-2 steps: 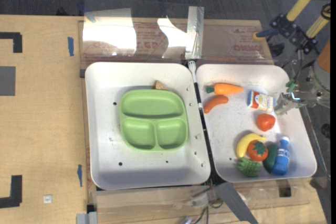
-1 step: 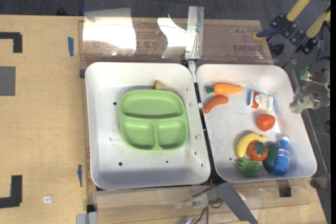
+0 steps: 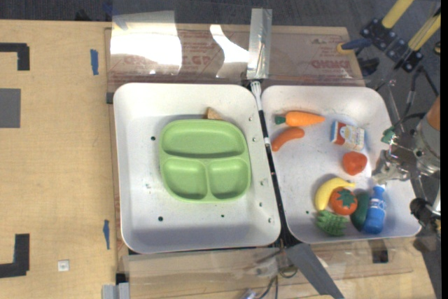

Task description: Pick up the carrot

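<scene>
Overhead slanted view of a wooden bench [image 3: 56, 171] bearing two shallow white bins side by side. The left bin [image 3: 133, 150] holds a green divided plate [image 3: 206, 159] with one long compartment on the far side and two smaller ones on the near side; a small tan object [image 3: 213, 113], too small to identify, lies just beyond the plate's far rim.

The right bin [image 3: 308, 171] holds the toy food. The carrot [image 3: 302, 119], orange with a green stub at its left end, lies on its side in the far left part of this bin, close to the wall shared with the left bin. Just in front of it lies an orange sausage-shaped piece [image 3: 287, 138], tilted, near but apart from the carrot. To the right of the carrot stands a small white carton [image 3: 348, 134] with red and blue print, and nearer the camera a red-orange rounded piece [image 3: 355, 163].

In the near right corner of the bin a cluster lies packed together: a yellow banana [image 3: 327, 191], a tomato [image 3: 344, 201] touching it, a green leafy piece [image 3: 332, 222] in front, and a blue bottle [image 3: 376, 211] with a white cap at the right.

The gripper [image 3: 396, 159] hangs at the right edge of the right bin, above the blue bottle and well apart from the carrot. Whether its fingers are spread or pressed together cannot be told; nothing is seen between them. A clear plastic sheet [image 3: 175, 52] lies beyond the bins.
</scene>
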### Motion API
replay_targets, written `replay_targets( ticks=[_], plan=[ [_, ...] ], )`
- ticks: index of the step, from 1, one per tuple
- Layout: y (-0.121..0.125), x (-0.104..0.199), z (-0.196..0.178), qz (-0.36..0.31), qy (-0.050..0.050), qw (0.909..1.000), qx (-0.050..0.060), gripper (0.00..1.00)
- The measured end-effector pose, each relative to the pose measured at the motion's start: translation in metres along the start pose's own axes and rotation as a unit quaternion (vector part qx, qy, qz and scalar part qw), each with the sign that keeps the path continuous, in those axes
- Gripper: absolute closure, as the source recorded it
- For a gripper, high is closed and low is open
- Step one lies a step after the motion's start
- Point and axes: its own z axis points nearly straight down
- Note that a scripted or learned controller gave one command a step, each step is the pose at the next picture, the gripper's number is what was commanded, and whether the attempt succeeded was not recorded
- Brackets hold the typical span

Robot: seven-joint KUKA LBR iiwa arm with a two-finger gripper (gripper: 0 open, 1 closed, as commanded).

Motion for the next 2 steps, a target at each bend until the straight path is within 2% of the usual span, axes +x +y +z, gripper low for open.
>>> replay_targets(
  ticks=[1, 2],
  plan=[
    [0.025, 0.003, -0.004, 0.184, 0.0, 0.9829, -0.002, 1.0],
    [0.026, -0.02, -0.008, 0.369, 0.0, 0.9295, -0.002, 1.0]
  ],
)
